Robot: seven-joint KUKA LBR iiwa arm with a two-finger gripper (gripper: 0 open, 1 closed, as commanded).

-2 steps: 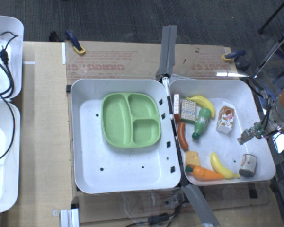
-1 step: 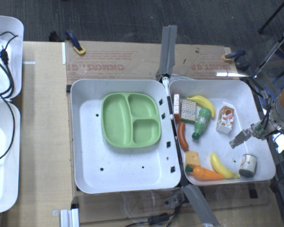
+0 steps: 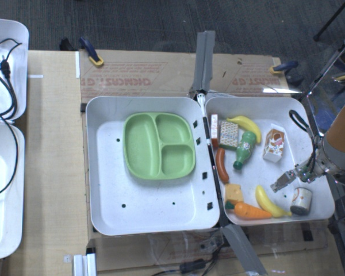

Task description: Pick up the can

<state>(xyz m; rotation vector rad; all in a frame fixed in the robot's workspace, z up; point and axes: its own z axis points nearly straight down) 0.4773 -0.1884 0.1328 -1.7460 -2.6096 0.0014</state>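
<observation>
The can is small and silver. It lies on its side in the front right corner of the right bin. My gripper hangs just above and to the left of the can, at the end of the arm reaching in from the right. It is open, with one metal finger stretched out to the left toward a yellow banana. Nothing sits between its fingers, and the can stays on the bin floor.
The right bin also holds a carrot, a cheese cube, a sausage, a green bottle, a second banana, a milk carton and a small box. In the left bin lies a green divided plate.
</observation>
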